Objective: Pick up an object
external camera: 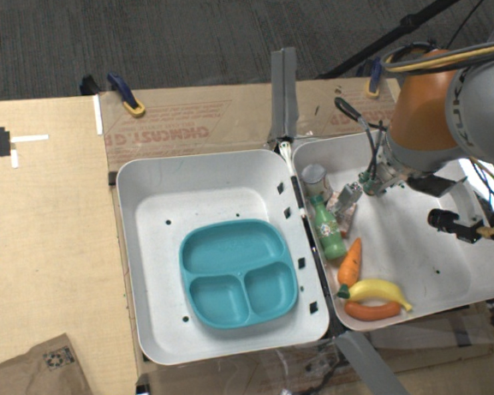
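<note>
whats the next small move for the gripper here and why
Probably a short drop toward the near-left. The gripper hovers in the right bin beside the green bottle, with nothing visibly between its fingers, and the carrot and banana lie just below it.

The cardboard sheet (pixel 190 120) bears upside-down red lettering, and the brown box (pixel 41 393) reads "CLE BOX".

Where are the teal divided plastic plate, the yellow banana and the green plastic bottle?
Teal divided plastic plate (pixel 235 252): camera view, on its large upper compartment.
Yellow banana (pixel 377 291): camera view, on the middle of its curved body.
Green plastic bottle (pixel 327 231): camera view, on its body, by the right bin's left wall.
</note>
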Robot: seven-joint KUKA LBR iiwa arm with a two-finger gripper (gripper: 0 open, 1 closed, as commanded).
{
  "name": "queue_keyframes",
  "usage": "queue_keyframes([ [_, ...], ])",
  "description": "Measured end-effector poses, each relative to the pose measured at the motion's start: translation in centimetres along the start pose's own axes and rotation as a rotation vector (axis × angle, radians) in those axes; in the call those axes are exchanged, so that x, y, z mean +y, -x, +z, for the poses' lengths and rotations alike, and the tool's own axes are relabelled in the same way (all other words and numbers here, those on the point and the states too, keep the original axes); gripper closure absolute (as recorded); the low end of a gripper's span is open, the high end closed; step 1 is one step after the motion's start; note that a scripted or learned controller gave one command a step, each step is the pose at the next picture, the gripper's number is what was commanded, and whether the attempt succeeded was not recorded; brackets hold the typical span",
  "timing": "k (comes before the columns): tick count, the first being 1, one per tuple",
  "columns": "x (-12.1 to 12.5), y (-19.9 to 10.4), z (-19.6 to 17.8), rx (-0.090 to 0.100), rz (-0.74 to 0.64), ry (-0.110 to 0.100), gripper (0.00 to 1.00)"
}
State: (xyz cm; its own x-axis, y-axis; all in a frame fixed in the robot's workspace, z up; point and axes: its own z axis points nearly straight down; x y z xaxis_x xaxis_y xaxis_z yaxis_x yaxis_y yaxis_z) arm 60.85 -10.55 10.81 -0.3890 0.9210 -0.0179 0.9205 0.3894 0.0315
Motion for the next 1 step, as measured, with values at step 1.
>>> queue_keyframes([
  [1,4.49,2.56,-1.14,0.015,0.025,-0.03,0.0],
])
